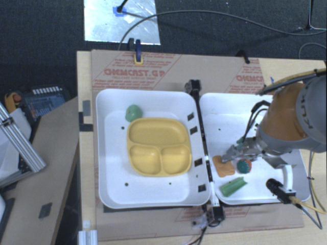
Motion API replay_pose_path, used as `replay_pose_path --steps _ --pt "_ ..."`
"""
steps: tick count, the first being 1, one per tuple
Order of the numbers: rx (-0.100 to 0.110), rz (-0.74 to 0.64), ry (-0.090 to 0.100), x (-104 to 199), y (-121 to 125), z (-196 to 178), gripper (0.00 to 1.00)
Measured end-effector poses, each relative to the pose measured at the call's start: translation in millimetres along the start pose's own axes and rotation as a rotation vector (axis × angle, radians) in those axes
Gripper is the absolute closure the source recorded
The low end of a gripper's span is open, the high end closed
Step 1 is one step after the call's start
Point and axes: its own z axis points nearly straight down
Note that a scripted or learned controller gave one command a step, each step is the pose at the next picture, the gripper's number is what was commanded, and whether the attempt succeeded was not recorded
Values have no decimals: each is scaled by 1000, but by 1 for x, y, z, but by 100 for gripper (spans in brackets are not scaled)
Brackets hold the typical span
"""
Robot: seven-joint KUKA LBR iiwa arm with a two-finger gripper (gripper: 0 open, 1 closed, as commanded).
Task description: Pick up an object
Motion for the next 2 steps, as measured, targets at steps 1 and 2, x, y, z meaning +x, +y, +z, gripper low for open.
replay_pose_path --steps 1,2 --pt "-4 -1 2 1 2 -13 100" --pt "-5 -5 -1 3 13 -70 100"
